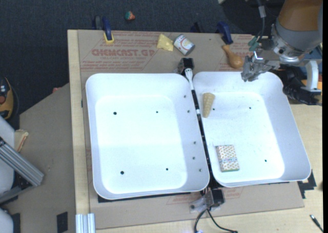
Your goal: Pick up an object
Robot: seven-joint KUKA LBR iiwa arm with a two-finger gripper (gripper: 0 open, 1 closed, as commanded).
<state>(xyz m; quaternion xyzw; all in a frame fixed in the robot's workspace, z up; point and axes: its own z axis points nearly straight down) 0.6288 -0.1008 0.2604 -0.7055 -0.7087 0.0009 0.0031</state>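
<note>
Hand over far right corner of right bin, nothing gripped

Hand [252, 73] hangs above the far rim of the right bin [287, 129], near that bin's far right corner. Cannot tell if the fingers are spread or pressed together; nothing visible between them. Grey arm [294, 35] with orange band reaches in from the right side of the counter [82, 73].

Right bin contents: a tan cone [208, 104] near the far left corner, lying close to the wall shared with the left bin; a small patterned packet [227, 157] flat near the near edge, left of centre. Cone and packet are well apart from each other and from the hand.

Left bin [102, 175] sits just beside the right bin, rims touching along the middle.

On the counter's far edge, outside the bins: a yellow wedge [165, 43], a small white-and-grey box [184, 44] just beside it, a tan pear-shaped thing [233, 57] near the hand, and a black-and-white brush [187, 69] lying at the gap between the bins. Blue clamps [107, 28] grip the counter's far edge. A small coloured object [130, 16] lies on the dark floor beyond the counter.
</note>
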